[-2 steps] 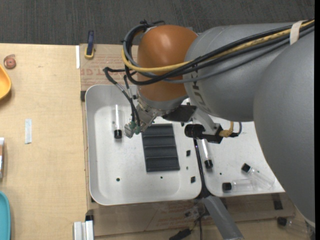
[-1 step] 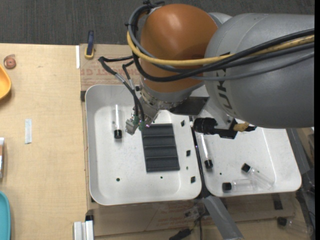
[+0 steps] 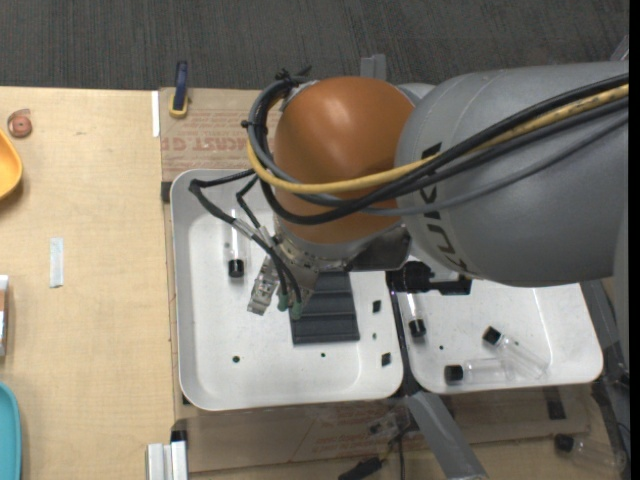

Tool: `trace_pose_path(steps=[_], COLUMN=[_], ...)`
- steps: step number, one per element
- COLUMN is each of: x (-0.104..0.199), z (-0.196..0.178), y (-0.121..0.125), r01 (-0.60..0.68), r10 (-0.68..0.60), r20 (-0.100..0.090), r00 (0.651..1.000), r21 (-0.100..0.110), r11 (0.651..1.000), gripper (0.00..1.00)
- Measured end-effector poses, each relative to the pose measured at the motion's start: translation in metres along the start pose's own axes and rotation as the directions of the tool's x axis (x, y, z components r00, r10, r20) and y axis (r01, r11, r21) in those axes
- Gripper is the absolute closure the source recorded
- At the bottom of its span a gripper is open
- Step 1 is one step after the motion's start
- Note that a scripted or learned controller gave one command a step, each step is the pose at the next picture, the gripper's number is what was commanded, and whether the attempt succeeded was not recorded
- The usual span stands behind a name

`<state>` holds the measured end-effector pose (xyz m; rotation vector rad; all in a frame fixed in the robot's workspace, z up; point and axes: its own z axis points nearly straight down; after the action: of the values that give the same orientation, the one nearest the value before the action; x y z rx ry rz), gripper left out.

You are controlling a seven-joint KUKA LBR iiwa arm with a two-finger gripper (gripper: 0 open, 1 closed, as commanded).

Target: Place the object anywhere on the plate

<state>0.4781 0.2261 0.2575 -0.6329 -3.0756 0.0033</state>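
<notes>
My gripper (image 3: pixel 325 313) hangs low over the middle of the left white bin (image 3: pixel 200 368), seen from above as a dark ribbed block under the orange wrist band. The arm's bulk hides what lies beneath it. A small clear vial with a black cap (image 3: pixel 235 258) lies in the left bin, to the left of the gripper and apart from it. In the right white bin (image 3: pixel 570 363) lie several similar clear vials with black caps, one (image 3: pixel 497 341) near the middle and one (image 3: pixel 470 372) by the front wall.
A wooden bench top (image 3: pixel 90 298) stretches to the left of the bins. An orange dish edge (image 3: pixel 6 173) and a teal edge (image 3: pixel 6 433) sit at the far left. Cables (image 3: pixel 262 290) dangle beside the gripper.
</notes>
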Motion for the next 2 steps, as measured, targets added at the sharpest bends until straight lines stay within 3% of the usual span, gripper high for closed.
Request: trace_pose_path(steps=[1,2], x=[-0.052,-0.027], z=[-0.016,0.069], y=[0.024,0.014], r01=[0.271,0.563], r10=[-0.271,-0.563], r20=[0.003,0.0], r00=[0.963,0.826], r21=[-0.002,-0.001], r11=[0.963,0.826], gripper=[1.0,1.0])
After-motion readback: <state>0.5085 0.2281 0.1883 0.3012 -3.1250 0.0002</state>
